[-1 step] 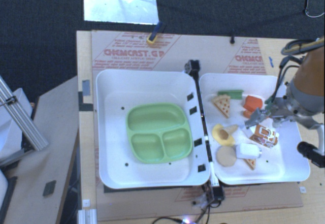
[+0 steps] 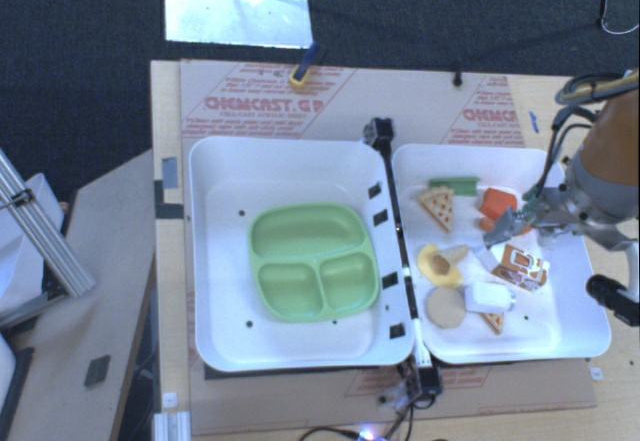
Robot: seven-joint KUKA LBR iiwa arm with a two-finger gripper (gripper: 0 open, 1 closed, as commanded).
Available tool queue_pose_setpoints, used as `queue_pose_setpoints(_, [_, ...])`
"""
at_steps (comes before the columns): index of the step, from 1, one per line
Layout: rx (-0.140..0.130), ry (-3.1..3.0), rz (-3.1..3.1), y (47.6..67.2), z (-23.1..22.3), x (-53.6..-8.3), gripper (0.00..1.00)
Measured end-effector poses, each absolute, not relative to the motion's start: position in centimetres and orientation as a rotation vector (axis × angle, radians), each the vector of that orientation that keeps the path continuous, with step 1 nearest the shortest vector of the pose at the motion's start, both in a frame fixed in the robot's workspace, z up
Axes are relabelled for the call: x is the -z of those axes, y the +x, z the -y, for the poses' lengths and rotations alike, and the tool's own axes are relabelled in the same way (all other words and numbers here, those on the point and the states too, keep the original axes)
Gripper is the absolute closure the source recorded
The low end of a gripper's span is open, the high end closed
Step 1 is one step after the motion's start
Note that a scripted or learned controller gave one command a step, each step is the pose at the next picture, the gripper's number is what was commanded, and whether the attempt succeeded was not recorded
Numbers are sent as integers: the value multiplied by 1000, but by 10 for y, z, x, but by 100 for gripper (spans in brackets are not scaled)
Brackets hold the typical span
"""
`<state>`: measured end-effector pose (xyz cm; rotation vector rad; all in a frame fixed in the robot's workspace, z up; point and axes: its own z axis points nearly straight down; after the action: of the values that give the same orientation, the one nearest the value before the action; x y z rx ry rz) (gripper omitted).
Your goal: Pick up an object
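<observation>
The right bin (image 2: 570, 329) holds several toy foods. A green stick (image 2: 455, 185) lies at the back, with a pizza slice (image 2: 437, 206) in front of it. An orange-red piece (image 2: 497, 201) lies to their right. Toward the front are a yellow piece (image 2: 437, 266), a tan round cookie (image 2: 446, 308), a white block (image 2: 489, 296) and an orange-and-white carton (image 2: 521, 267). My gripper (image 2: 512, 223) reaches in from the right and hangs low between the orange-red piece and the carton, partly covering the orange-red piece. I see nothing held in it.
The left bin (image 2: 220, 329) contains a green three-compartment tray (image 2: 312, 261). A black divider (image 2: 390, 229) runs between the bins. The arm's grey body and orange band (image 2: 610, 154) stand over the right bin's right side.
</observation>
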<state>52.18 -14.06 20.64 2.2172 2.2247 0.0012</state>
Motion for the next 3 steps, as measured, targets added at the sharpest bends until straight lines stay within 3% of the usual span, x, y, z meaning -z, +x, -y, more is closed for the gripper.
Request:
queue_pose_setpoints(2, [-5,2212,-2206,522,154,-108,0])
queue_pose_setpoints(3, [-13,2206,-2204,526,154,-108,0])
